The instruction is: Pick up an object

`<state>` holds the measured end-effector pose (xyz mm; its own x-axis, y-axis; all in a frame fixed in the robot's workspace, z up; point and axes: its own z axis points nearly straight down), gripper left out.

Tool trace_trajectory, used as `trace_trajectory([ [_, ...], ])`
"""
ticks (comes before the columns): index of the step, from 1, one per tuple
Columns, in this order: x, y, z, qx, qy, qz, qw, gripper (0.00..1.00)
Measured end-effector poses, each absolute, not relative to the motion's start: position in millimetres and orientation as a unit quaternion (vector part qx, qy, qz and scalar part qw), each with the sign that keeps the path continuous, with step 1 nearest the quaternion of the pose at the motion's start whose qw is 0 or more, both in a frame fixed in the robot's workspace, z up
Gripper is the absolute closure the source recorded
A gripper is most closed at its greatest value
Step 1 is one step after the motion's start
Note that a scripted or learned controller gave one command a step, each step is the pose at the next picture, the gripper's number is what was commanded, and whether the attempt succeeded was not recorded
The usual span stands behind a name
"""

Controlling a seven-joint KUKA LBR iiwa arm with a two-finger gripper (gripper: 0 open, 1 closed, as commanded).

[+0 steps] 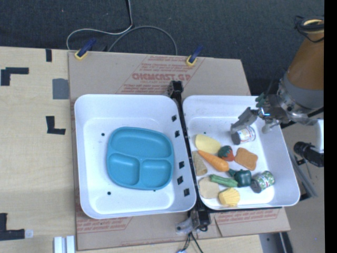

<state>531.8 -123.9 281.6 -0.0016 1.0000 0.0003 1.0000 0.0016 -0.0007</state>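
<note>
While the arm (303,73) reaches in from the right, the pincer (255,119) hangs over the upper part of the right bin (287,157), w/ one finger slanting down-left toward a small silver can (244,136) and the other angled off to the right. The fingers look spread apart w/ nothing between them, so no grasp yet.

Candidates all sit in the right bin: silver can just below the pincer, yellow piece (207,142) and carrot (214,161) nearer the divider, a dark green-red item (226,152), an orange-brown piece (246,158), a green veg (223,181), a dark green block (243,177), a second can (263,181) w/ green label, a tan piece (200,164), a pale round one (209,189) and a yellow corn-like piece (229,196). The left bin (89,115) holds a blue divided tray (140,157).

To do this step well, I'd go for the silver can: closest, and apart from the cluster. Center the fingers either side of it, drop straight down, close across the round body, not the ends, since it may roll. Lift slowly & check it comes up. Avoid the crowded centre, where fingers could snag neighbours.
</note>
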Motion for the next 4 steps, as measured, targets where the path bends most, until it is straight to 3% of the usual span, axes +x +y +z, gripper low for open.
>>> trace_trajectory([
  [1,556.3,-107.1,180.2,-0.706,-0.708,0.0029,0.004,0.0],
  [2,561.7,-106.5,84.2,-0.706,-0.708,0.0,-0.002,0.0],
  [3,562.5,-106.3,98.7,-0.707,-0.707,-0.0009,-0.001,1.0],
  [4,562.2,-106.3,98.0,-0.707,-0.707,-0.0007,-0.001,0.0],
])
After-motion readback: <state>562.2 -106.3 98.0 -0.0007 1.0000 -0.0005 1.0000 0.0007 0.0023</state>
